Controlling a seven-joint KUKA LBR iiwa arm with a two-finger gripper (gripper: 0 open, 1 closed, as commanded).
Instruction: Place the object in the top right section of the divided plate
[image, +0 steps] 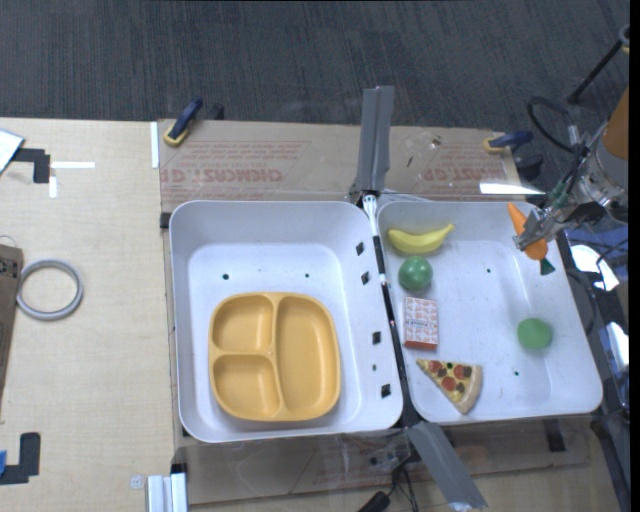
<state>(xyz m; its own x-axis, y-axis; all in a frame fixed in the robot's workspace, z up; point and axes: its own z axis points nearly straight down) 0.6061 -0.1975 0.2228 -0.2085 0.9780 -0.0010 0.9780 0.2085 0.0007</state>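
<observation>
1. The gripper (548, 222) sits at the upper right edge of the right bin (500, 400), on the end of the grey arm reaching in from the right. An orange carrot (529, 232) with a dark green tip shows between its fingers, so the gripper appears closed on the carrot, held above the bin's right rim.

2. Below it, in the right bin, lie a light green ball (535, 334), a yellow banana (420, 238), a dark green ball (415, 272), a small red-and-white box (421, 323) and a toy pizza slice (452, 381).

3. The left bin (200, 250) holds the yellow divided plate (275, 356), with one long section on its right side and two smaller sections on its left. The plate is well apart from the gripper.

4. Judged from this, the pick looks done and the carry is the step in hand.

5. The next move calls for travelling left over the divider between the bins, stopping above the upper part of the plate's right side, lowering, and releasing the carrot there.

6. Which section counts as top right is uncertain, since the right side is one long compartment.
</observation>
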